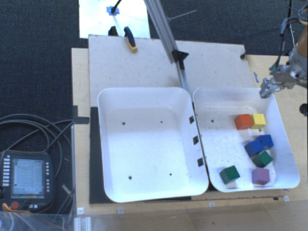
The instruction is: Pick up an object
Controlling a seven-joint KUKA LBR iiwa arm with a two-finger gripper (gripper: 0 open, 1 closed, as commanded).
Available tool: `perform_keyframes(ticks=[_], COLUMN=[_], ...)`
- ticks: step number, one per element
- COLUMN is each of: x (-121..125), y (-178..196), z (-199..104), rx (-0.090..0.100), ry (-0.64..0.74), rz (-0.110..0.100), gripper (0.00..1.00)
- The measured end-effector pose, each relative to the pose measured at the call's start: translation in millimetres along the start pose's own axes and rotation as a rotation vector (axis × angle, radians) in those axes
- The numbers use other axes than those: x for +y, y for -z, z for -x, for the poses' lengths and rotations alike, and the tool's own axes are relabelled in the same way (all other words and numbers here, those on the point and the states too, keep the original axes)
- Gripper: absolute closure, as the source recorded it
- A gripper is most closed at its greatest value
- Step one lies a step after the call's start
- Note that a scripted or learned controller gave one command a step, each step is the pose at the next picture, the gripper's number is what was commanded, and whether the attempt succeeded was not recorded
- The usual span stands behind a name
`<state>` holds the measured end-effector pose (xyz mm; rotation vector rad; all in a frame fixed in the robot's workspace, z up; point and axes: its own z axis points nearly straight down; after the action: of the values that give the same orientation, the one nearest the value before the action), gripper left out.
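Camera view, jaws (266, 91) above orange block (243, 121)

Six coloured blocks (254, 147) lie loose in the right bin (216, 105).

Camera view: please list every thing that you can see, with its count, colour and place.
Bins: 2, white, side by side on the bench.
Orange cube: 1, right bin, touching the yellow cube.
Yellow cube: 1, right bin, near the far right wall.
Blue cubes: 2, right bin, touching each other.
Green cubes: 2, right bin; one at the near wall, the other beside the blue ones.
Purple cube: 1, right bin, near right corner.
Clamp: 1, blue and yellow, far board edge.
Pendant: 1, black with screen, floor at left.
Pole: 1, grey, slanting over the board.
Tool: 1, grey, above the right bin's far right corner.
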<state>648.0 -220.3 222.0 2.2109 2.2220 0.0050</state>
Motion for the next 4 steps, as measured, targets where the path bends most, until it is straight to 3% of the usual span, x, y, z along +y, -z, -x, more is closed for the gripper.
perform_keyframes(ticks=[4], x=[-31.8], y=[25.8], z=[-217.7], rx=[0.005], ry=[0.006], rz=[-0.005], gripper=[1.0])
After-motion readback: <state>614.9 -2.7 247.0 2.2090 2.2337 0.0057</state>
